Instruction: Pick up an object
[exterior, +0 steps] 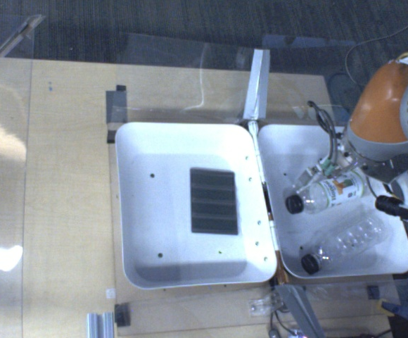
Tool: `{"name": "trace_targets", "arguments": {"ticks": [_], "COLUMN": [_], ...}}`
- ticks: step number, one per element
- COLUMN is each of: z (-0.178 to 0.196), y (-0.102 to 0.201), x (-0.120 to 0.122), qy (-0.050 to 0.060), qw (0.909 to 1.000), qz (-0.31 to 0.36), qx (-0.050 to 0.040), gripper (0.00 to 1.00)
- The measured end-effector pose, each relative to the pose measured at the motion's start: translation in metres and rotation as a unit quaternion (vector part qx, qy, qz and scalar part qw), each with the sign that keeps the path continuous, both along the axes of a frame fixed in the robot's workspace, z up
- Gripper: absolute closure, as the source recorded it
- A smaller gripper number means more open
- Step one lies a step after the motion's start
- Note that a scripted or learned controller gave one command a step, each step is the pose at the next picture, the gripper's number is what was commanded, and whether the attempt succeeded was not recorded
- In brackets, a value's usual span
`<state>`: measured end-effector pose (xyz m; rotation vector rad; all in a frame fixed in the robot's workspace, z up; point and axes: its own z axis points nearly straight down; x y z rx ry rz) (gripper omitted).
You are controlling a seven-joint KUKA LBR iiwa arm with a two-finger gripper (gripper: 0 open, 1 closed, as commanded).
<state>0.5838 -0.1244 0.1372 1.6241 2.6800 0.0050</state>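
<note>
Over the right white bin (288, 143), the gripper (330, 166) meets a clear black-capped plastic bottle (323, 194) lying crosswise; its grip I cannot tell.

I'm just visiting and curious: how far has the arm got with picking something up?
Done: the arm has reached into the right bin, and its hand is down by the upper clear bottle. In hand: it seems to be lining up on that bottle, which lies on the bin floor. Left: gripping and lifting. A second bottle lies untouched nearer the front.
</note>
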Motion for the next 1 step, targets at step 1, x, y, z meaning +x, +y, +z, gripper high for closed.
{"name": "trace_targets", "arguments": {"ticks": [1], "z": [-0.0471], "y": [0.0054], "x": [-0.0144], "qy": [-0.003], "qw": [0.9992], "qz": [0.039], "qx": [-0.0002], "gripper": [0.00]}}
